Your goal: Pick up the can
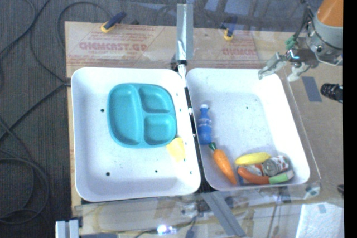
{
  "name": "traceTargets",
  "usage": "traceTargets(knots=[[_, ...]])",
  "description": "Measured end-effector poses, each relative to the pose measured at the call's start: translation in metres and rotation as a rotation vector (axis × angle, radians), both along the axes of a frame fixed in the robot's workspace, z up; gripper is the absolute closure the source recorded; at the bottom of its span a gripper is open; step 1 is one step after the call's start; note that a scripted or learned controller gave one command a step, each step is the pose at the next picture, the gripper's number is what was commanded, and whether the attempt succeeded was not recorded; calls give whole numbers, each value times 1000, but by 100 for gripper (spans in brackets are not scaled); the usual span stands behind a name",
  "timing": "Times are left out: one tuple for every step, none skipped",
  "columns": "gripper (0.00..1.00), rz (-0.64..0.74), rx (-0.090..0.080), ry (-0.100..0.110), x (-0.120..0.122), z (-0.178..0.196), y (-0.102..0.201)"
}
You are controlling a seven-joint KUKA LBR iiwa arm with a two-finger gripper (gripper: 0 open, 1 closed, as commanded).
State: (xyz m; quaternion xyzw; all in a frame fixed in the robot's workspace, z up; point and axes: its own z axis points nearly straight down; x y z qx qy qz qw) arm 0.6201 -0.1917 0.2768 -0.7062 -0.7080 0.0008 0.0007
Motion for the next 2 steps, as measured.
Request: traceTargets(knots=[[0,-39,12,4,-20,-178,-22],[0,-42,10,-7,35,-187,-17]])
